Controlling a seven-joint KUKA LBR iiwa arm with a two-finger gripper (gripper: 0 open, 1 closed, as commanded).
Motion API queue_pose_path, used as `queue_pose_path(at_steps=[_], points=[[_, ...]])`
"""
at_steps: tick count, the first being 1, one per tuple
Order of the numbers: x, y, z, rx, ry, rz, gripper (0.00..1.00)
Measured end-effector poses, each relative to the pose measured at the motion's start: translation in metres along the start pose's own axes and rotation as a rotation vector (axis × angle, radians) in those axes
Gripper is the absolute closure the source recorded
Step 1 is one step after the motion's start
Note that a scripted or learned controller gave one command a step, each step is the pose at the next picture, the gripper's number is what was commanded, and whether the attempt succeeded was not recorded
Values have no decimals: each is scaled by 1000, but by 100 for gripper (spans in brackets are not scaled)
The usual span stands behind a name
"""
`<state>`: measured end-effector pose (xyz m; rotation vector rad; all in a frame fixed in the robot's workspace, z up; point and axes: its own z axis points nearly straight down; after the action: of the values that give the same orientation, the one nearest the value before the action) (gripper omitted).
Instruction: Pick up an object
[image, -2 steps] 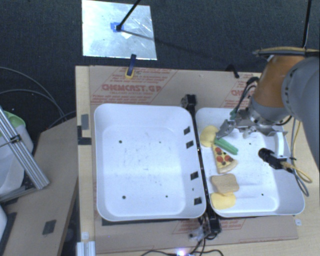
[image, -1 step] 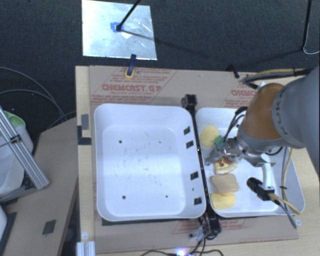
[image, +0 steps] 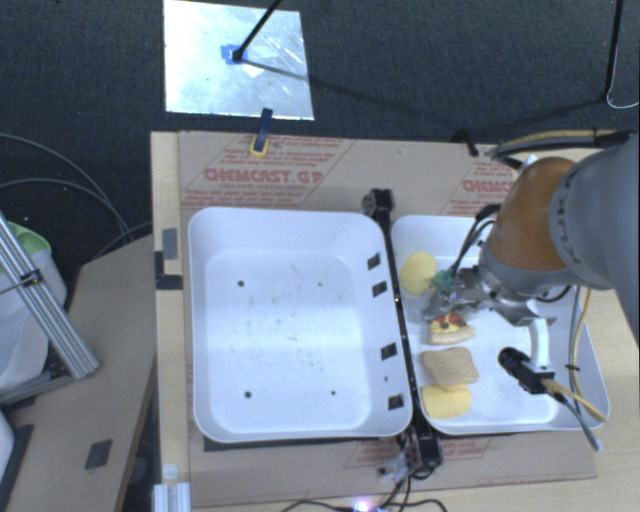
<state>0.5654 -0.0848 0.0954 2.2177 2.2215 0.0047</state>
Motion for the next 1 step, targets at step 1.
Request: queue_pose_path(at_steps=[1], points=[[68, 20, -95, -9, 3, -10, 100]])
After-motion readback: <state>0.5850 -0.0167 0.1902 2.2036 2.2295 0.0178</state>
